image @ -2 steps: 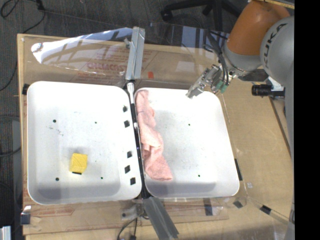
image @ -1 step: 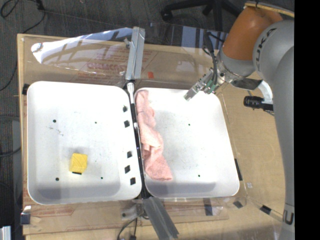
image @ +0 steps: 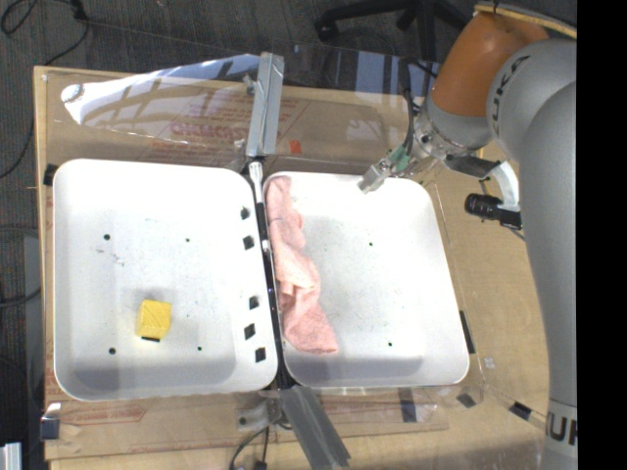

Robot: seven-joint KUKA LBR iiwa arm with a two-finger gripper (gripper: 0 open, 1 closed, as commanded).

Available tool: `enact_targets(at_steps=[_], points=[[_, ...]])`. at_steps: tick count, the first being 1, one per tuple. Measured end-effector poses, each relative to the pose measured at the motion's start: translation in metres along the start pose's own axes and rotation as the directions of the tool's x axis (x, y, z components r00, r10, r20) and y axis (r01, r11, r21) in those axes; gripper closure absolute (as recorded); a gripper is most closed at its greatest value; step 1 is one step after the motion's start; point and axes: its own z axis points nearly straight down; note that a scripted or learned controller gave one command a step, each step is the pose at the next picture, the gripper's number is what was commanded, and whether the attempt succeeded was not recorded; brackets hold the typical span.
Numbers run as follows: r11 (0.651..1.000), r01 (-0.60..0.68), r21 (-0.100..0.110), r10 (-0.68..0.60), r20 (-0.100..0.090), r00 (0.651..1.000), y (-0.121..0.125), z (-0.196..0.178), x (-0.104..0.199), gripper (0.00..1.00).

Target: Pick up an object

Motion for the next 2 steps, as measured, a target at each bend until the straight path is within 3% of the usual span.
enact_targets(at_steps=[1, 2], points=[[0.970, 0.241, 0.002, -0.241, -0.003, 0.970, 0.0369, 0.0783, 0.0976, 1.00], [0.969, 0.246, 0.004, -0.246, -0.005, 0.969, 0.0379, 0.0704, 0.0984, 1.00]])
